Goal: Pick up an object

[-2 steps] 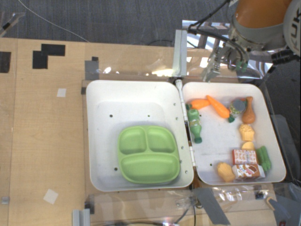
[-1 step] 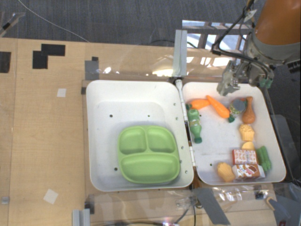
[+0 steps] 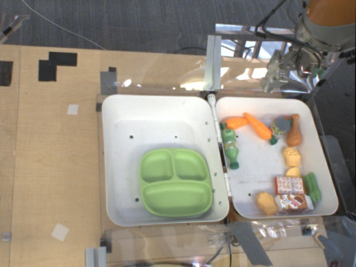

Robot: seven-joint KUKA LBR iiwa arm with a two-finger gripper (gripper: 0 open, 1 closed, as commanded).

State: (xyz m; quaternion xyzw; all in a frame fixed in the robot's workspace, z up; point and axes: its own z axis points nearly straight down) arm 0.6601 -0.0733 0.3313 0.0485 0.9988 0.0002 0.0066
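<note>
Two shallow white bins sit side by side; the right bin (image 3: 245,174) holds small toy foods, the left bin (image 3: 119,121) a green compartment plate (image 3: 176,182). Nearest candidate: the orange plastic carrot (image 3: 257,125), lying tilted near the far wall. Judged light, rigid, somewhat slick; grip across its thick middle. The two-finger gripper (image 3: 289,65) hangs above the far edge; its grip state cannot be determined.

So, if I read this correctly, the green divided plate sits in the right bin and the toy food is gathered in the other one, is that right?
Not quite: the camera view shows the green divided plate in the left bin, not the right one. The toy food, such as the carrot and green bottle, is indeed gathered in the other bin, the right one.
</note>
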